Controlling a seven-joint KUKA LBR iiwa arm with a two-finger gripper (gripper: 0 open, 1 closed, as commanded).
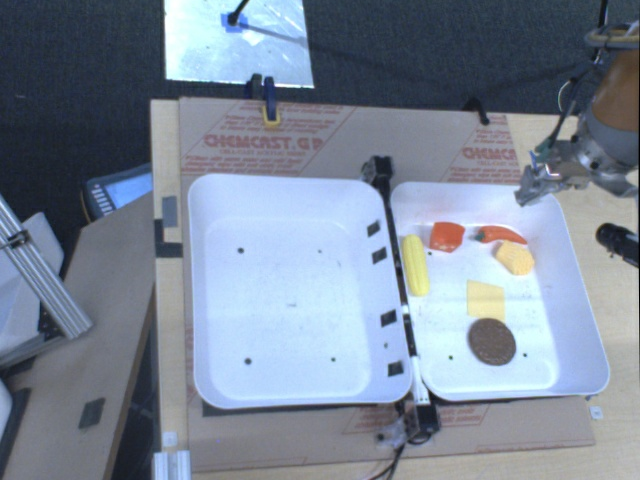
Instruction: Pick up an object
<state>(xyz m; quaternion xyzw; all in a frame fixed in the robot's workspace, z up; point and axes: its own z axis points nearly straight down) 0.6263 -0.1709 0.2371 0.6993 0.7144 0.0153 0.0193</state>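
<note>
A: What's in the right bin (575,268)?
B: Yellow corn (415,265), orange pieces, a brown disc (492,341); left bin (215,268) bare.
A: The gripper (532,185)?
B: Above the far rim; grip too small to tell.

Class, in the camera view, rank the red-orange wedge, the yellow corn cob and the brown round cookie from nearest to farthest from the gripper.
1. Red-orange wedge, just below-left of the gripper.
2. Yellow corn cob, by the bin's left wall.
3. Brown round cookie, toward the front.
</note>
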